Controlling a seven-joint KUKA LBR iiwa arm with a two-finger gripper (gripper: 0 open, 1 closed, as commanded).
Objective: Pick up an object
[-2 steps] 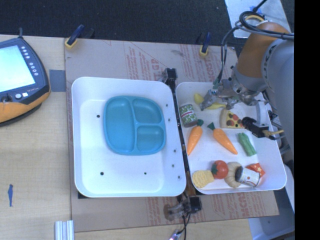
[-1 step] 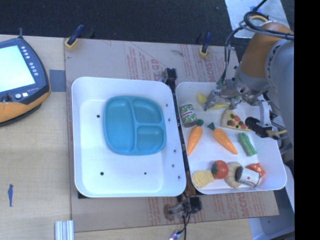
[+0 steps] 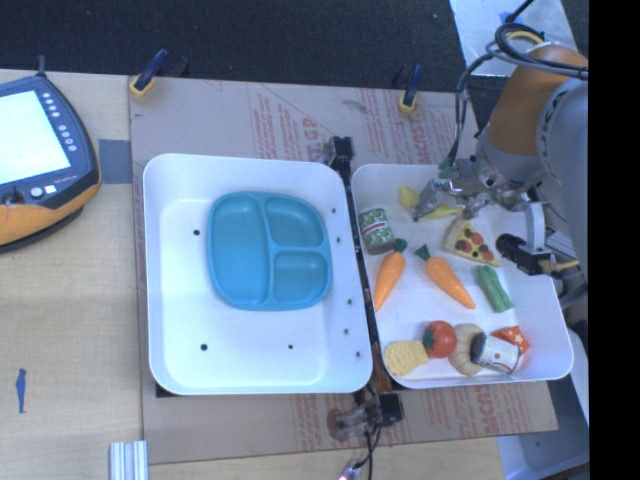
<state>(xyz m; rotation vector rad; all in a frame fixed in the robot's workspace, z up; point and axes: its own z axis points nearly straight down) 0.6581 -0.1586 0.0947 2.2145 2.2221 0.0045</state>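
Pale wooden bench (image 3: 70, 318) under brown cardboard sheet (image 3: 250, 118), dark floor behind, metal two-finger gripper (image 3: 432, 206) over yellow toy piece (image 3: 410, 198), grip impossible to tell, orange plastic carrot (image 3: 449, 280) below it, lying diagonally, green top up-left.

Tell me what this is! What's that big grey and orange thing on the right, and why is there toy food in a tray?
That grey and orange thing is a robot arm. At its end sits a gripper, a metal hand with two fingers. One camera looks down from above the bench. Two white bins lie side by side. The left bin holds a blue plate with three sections. The right bin holds toy food: two carrots, a pizza slice, a tomato, a small can and more. The gripper hovers over a yellow toy at the far end. I can't tell whether it holds anything.
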